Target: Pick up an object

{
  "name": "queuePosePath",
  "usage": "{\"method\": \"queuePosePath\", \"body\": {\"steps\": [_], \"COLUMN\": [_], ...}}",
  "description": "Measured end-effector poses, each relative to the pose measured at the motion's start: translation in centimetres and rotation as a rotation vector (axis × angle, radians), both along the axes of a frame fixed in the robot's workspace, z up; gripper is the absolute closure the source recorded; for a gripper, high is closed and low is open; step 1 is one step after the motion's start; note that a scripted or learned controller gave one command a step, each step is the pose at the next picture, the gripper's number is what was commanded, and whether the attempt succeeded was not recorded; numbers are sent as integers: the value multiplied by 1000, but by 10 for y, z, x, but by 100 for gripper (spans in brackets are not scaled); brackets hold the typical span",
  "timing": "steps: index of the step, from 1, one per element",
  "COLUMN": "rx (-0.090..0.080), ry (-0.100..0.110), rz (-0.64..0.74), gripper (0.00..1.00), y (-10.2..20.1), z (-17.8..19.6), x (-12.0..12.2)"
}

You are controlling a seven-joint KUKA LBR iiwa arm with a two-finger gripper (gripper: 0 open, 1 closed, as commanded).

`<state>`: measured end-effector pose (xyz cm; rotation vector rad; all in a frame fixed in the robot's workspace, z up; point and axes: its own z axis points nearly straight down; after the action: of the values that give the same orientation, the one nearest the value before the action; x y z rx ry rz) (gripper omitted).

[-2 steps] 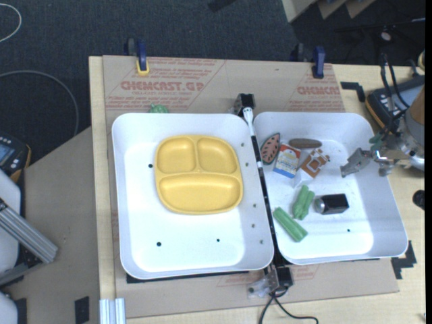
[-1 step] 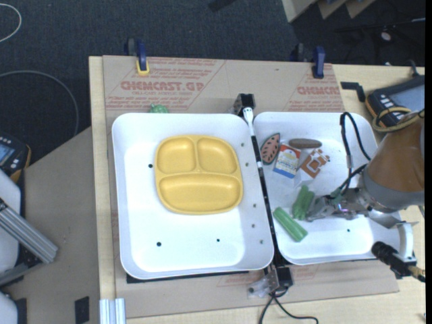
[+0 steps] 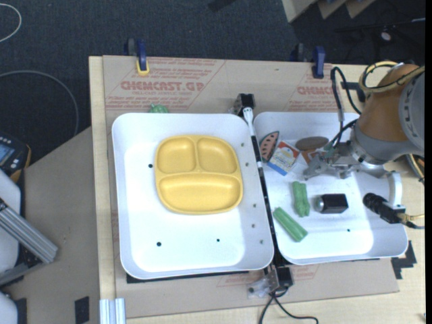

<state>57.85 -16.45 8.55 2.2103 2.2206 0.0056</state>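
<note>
While the grey arm (image 3: pixel 398 123) with its orange band reaches in from the right over the right-hand white bin (image 3: pixel 358 245), its gripper (image 3: pixel 322 164) hangs low near the bin's middle, just above a small black block (image 3: pixel 332 203); whether the claw is wide or narrow cannot be told from this angle, and nothing is seen clamped in it. Taking the black block as the landmark: a short green cylinder (image 3: pixel 300 198) lies just to its left; a second green cylinder (image 3: pixel 290 224) lies below and left of it, tilted; a colourful small packet (image 3: pixel 283 158) sits up and to the left; a brown flat disc (image 3: pixel 312 143) lies above it, close by the gripper; a watermelon-slice toy (image 3: pixel 268 143) rests farther left, near the bin's edge. Well to the left of the block, the left bin (image 3: pixel 135 235) holds a yellow divided plate (image 3: pixel 198 174).
</note>
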Motion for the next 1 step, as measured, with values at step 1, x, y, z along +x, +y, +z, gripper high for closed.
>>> {"method": "queuePosePath", "body": {"steps": [1], "rx": [7], "ry": [14], "rz": [-5], "gripper": [0], "y": [36], "z": [-1], "x": [-57]}}
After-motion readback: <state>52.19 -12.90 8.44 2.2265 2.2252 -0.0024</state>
